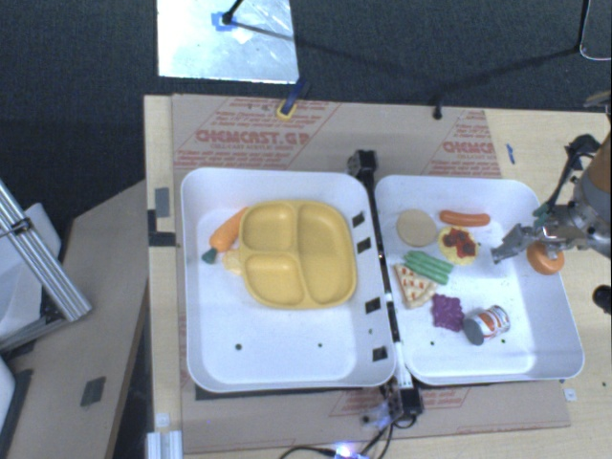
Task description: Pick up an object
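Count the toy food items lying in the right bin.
7: cookie, hot dog, small pizza, green beans, sandwich wedge, purple grapes, can. An orange piece by the gripper may add one.

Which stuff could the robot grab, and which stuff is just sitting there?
Could grab: carrot, sausage, cookie, green beans, pizza slice, grapes, can, orange thing by the gripper.

Just sitting there: yellow tray, left bin, right bin, cardboard sheet.
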Robot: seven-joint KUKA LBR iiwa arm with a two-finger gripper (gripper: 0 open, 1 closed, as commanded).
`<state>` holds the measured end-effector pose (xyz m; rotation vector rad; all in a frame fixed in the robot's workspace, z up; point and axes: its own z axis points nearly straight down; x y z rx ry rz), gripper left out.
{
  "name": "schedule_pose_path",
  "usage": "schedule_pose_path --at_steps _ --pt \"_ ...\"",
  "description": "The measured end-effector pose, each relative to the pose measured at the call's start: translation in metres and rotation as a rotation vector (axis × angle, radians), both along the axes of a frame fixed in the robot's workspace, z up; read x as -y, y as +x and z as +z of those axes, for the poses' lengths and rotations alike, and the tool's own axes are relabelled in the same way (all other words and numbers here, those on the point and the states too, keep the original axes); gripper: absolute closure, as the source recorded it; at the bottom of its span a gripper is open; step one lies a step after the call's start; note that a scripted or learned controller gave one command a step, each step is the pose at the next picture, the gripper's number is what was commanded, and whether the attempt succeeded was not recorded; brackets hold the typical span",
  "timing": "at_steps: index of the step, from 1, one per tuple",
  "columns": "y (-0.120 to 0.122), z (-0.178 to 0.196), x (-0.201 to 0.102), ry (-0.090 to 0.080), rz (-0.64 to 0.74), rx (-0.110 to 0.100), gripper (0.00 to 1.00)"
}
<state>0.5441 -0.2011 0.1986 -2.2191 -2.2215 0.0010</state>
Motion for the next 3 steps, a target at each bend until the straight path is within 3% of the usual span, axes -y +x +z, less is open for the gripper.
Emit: schedule_pose_path --at_steps 2,3 --pt "0.004 -0.11 -0.008 0.001 0.001 0.005 0.0" --pt "0.006 -0.097 -0.005 -0.008 0.0 0.015 1.0"
